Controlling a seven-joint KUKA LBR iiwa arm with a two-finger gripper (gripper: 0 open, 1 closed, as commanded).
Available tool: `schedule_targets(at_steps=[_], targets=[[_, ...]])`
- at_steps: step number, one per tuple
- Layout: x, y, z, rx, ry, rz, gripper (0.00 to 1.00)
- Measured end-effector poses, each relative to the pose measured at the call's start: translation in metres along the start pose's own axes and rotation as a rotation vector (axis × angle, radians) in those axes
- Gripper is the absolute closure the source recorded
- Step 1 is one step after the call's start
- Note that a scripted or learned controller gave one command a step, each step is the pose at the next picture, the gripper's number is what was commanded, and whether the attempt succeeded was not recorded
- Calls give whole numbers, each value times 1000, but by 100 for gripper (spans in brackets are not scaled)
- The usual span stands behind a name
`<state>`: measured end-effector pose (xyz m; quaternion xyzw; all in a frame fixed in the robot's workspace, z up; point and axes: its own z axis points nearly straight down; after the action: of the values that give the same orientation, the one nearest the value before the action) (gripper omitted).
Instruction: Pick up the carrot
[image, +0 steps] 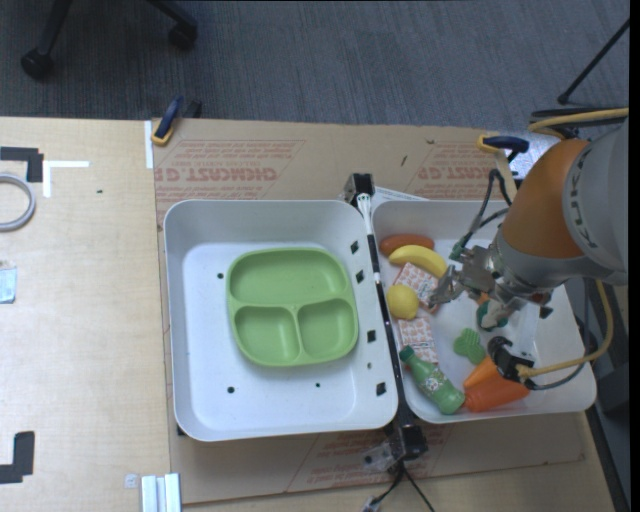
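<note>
One green bottle (433, 379) lies just beside the carrot (490, 386).

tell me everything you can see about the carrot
The carrot is a bright orange, smooth, plastic-looking toy lying in the right bin, at its near edge. It looks wedge-shaped, its narrower end pointing up toward the gripper, its broad end near the bin's rim. The arm's black cable crosses over its upper part. The green bottle lies just to its left, close to touching; whether they meet I cannot tell.
</note>
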<state>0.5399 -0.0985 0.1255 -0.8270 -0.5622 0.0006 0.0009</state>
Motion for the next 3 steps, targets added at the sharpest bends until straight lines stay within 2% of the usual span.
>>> schedule_targets(at_steps=[1,2,3], targets=[[-28,60,-48,-2,-1,-24,0],[25,-21,-66,0,0,72,0],[-34,45,-19,-2,-1,-199,0]])
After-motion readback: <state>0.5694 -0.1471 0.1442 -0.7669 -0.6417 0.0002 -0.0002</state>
